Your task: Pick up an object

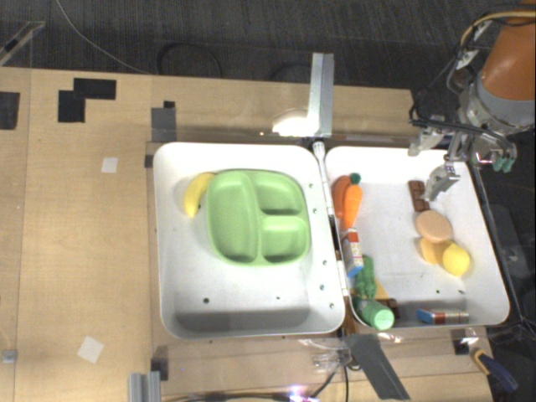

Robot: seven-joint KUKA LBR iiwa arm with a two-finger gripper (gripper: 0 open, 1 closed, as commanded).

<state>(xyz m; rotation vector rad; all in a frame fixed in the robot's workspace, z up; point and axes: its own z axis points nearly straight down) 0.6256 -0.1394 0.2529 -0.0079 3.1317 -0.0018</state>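
Observation:
My gripper [440,181] hangs over the back right part of the right bin [394,249], open with nothing between its fingers. A small brown bar [416,193] lies just left of it. In front of it sit a tan round disc [434,224], a yellow lemon [456,260] and an orange-yellow piece [430,249]. Along the bin's left wall lie an orange carrot with a green top [353,201], a red and white tube [353,248], a green leafy toy [366,279] and a green bottle [381,316]. A thin pen [444,316] rests by the front wall.
The left bin [180,291] holds a green divided plate [255,216] with a yellow banana [195,193] at its left edge. A metal post [322,99] stands behind the wall between the bins. The arm's orange band [509,65] is at the upper right.

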